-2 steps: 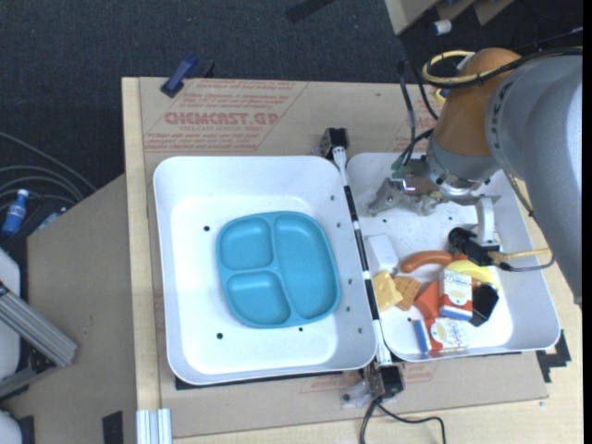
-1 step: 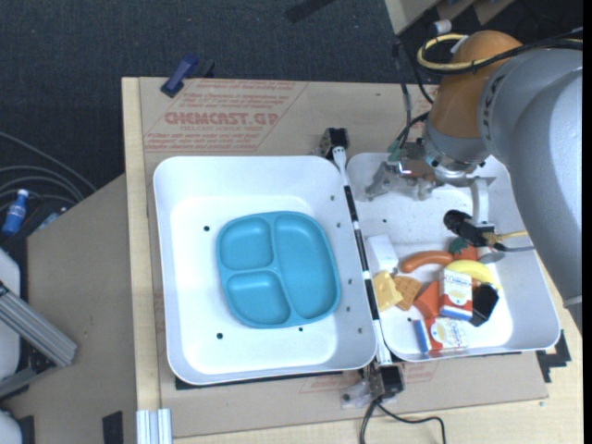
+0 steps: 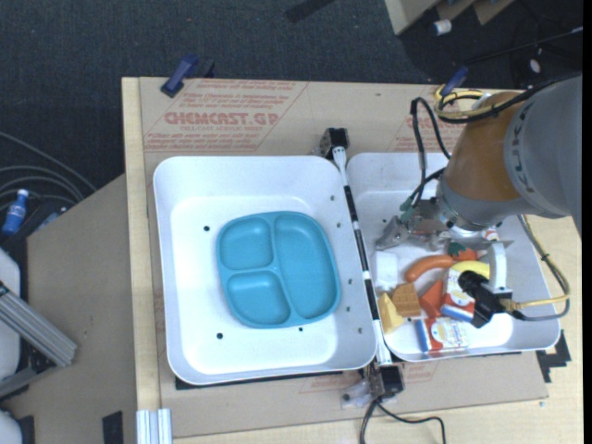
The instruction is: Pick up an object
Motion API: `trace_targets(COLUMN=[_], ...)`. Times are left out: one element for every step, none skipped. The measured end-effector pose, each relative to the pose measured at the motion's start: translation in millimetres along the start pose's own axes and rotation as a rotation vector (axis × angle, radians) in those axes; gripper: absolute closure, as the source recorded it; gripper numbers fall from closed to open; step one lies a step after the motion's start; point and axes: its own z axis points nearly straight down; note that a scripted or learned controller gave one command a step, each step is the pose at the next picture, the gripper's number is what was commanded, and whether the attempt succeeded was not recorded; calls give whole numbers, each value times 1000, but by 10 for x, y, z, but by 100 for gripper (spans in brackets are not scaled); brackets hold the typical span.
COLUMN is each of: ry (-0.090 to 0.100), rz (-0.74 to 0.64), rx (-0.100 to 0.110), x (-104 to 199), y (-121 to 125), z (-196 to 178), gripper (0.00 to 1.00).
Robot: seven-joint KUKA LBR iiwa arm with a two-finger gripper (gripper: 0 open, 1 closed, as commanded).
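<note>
Step in hand looks like the approach, pre-grasp, nothing lifted yet; the flat brown bench (image 3: 222, 109) carries two bins, and the tool (image 3: 404, 232) sits low over bare floor in the shallow white right-hand bin (image 3: 381, 178), on its side nearest the bench's middle; it's just beside the heap of bits, not on it; can't tell if the tool is released or clenched, the wrist hides that, and I see nothing held in it.

Pickable stuff is all in that same bin, bunched toward the bench's near-right corner: a curved orange plastic piece (image 3: 433, 265) closest to the tool; a small yellow lump (image 3: 472, 271) just beside it; a tan wedge-shaped block (image 3: 404, 298); a flat white-and-blue packet (image 3: 446, 334) nearest the near edge; they touch and overlap, so hard to separate by eye. The shallow white left-hand bin (image 3: 176, 248) holds a light-blue three-compartment plastic plate (image 3: 277, 268), well apart from the tool.

Next move, my guess: shift the tool a bit toward the near-right corner, centre on one piece (prob. the orange one), then straight down and close; risk is pinching two things at once, or slipping off the curve.

Pose: the grey arm w/ orange band (image 3: 481, 155) comes in from the bench's right edge, bent down over the bin, wrist aimed down and toward the bench's middle.
</note>
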Motion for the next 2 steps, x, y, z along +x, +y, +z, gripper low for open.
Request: trace_targets(ry=[-1,-1], rz=[-2,-2], rx=[-3,-4], x=[-181,-324], y=[837,942], z=[-10,-10], gripper=[0,0])
